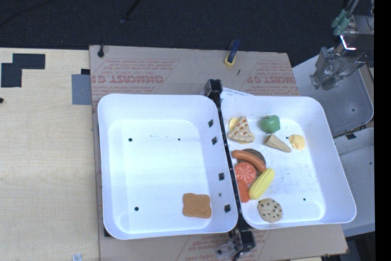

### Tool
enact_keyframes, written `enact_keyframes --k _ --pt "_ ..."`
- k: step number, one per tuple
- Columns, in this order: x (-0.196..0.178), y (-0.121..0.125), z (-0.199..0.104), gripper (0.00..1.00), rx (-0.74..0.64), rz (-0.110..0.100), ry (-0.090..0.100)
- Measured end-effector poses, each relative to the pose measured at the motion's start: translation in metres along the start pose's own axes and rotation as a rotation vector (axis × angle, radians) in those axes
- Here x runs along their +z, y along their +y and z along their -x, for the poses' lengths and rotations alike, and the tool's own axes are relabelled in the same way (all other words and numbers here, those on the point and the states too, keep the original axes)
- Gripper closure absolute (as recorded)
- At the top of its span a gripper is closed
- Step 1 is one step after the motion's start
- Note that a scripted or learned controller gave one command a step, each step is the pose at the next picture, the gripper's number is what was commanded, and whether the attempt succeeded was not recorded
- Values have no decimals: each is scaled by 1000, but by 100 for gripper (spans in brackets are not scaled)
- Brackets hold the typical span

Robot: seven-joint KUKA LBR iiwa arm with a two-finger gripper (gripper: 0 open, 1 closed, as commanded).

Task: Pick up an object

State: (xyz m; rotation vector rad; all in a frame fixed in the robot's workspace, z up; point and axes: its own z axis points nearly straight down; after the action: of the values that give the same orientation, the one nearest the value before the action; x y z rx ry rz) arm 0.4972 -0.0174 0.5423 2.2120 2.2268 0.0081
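Observation:
The right bin (333,192) holds several toy foods: a pizza slice (241,129), a green pepper (269,124), a cheese wedge (278,143), a small yellow piece (297,142), a hot dog (249,157), a red tomato (245,173), a corn cob (261,183) and a cookie (269,209). An orange-brown toast slice (197,205) lies alone in the left bin (153,162), near its front right corner. My gripper (328,72) hangs outside the bins, above the bench beyond the right bin's far right corner, well away from every object and holding nothing.
A black divider strip (221,156) with clips runs between the two bins. Both bins rest on a cardboard sheet (159,73). A small blue and yellow clamp (231,53) sits at its far edge. A wooden tabletop (43,162) extends to the left.

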Motion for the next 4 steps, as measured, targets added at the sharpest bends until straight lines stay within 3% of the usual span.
enact_keyframes --k 1,2,3,4 --pt "99 -7 -59 100 2 -18 -2" --pt "208 -24 -30 100 10 -21 -3" --pt "308 -24 5 100 10 -15 -2" --pt "363 -26 77 100 12 -13 -2"
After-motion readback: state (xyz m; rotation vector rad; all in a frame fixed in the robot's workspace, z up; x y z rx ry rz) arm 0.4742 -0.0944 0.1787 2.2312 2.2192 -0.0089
